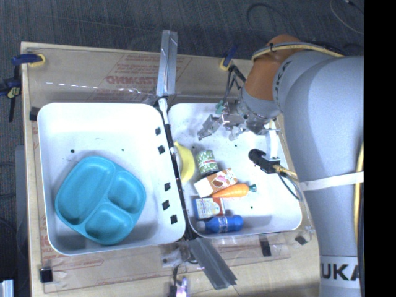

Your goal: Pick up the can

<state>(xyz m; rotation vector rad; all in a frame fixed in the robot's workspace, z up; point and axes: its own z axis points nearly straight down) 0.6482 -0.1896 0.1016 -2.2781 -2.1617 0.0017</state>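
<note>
Green-labelled can (206, 163) stands upright in right bin (281, 218), wedged between banana (184, 161) and small carton (216, 182) — rigid metal, light, smooth sides, likely slippery; grip across round body from above. Pincer (218, 124) hovers above can, fingers spread, holding nothing

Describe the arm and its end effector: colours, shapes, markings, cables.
The arm is bulky, rounded and grey, with an orange band above the wrist and white lettering "UKA" near its base. The end effector is small, metallic and grey. A black-tipped cable trails beside it.
</note>
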